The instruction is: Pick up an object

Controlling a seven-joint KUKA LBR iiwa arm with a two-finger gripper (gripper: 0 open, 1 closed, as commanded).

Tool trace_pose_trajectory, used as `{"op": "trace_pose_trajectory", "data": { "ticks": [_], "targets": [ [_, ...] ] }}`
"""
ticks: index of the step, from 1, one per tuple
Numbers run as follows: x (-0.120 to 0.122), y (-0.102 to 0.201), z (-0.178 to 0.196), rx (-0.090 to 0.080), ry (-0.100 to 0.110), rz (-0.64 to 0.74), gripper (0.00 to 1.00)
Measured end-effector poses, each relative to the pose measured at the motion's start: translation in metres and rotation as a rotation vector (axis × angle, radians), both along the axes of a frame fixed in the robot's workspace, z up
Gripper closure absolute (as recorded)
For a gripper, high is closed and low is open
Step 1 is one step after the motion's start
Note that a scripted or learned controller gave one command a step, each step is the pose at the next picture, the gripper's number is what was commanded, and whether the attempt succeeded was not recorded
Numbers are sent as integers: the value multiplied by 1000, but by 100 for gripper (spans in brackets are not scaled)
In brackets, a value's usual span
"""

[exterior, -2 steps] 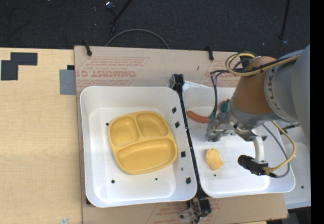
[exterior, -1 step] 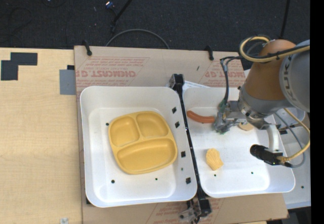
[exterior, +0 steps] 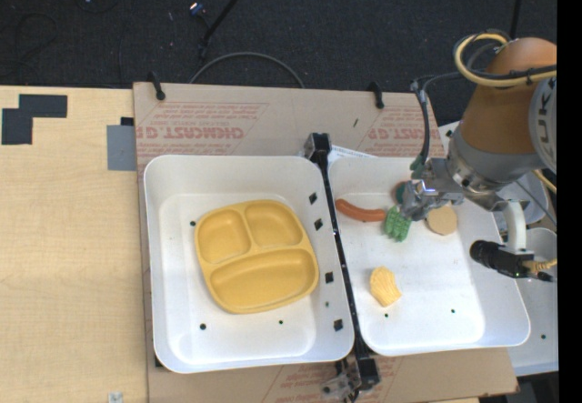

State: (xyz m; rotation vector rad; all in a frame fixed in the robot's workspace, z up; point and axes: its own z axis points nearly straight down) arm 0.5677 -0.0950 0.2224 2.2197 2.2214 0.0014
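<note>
**Gripper over the right bin**

Left bin (exterior: 164, 210) holds a yellow tray (exterior: 255, 256). Right bin (exterior: 473, 319) holds a sausage (exterior: 362, 210), corn (exterior: 385, 287), green toy (exterior: 397, 226) and tan piece (exterior: 443, 222). Gripper (exterior: 411, 201) sits just above the toy.

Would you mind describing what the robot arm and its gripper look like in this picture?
The arm is bulky and rounded: a wide orange band sits above a grey wrist section. A yellowish cable loops over the orange part, and a thin dark cable runs down its side toward the gripper, a small cluster of grey and black metal parts.
</note>
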Motion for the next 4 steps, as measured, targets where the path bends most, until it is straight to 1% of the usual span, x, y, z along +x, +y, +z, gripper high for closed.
{"op": "trace_pose_trajectory", "data": {
  "ticks": [1, 2, 3, 4],
  "targets": [
    [0, -1, 49, 0, 1, 0, 100],
    [16, 47, 30, 1, 6, 1, 100],
    [25, 93, 12, 0, 6, 1, 100],
    [31, 134, 9, 1, 5, 3, 100]
  ]
}}
